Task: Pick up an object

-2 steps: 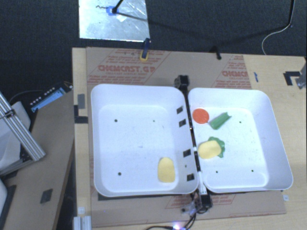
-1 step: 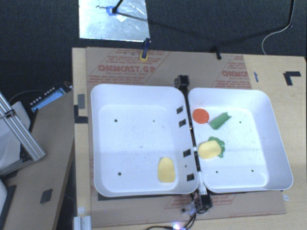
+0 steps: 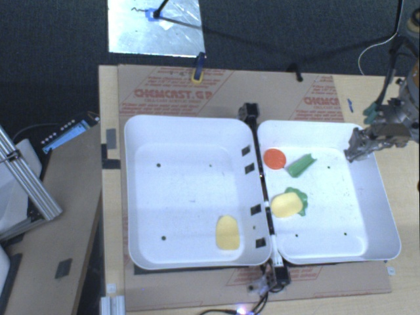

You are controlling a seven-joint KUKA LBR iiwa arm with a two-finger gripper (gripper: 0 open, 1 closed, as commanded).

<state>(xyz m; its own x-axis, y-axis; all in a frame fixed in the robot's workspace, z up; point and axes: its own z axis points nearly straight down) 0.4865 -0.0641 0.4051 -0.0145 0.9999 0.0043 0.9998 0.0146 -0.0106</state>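
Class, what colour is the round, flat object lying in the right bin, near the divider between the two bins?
Orange-red: the round disc, seen in the camera view.

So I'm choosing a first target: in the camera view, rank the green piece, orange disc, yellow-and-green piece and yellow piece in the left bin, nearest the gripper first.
1. Green piece, right bin, upper left.
2. Orange disc, just beyond it, and yellow-and-green piece, lower down: too close to call.
3. Yellow piece, left bin, farthest from the gripper.

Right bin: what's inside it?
In the right bin: an orange disc, a green piece, and a yellow lump lying on something green, mostly covered. Gripper sits at the bin's far right edge.
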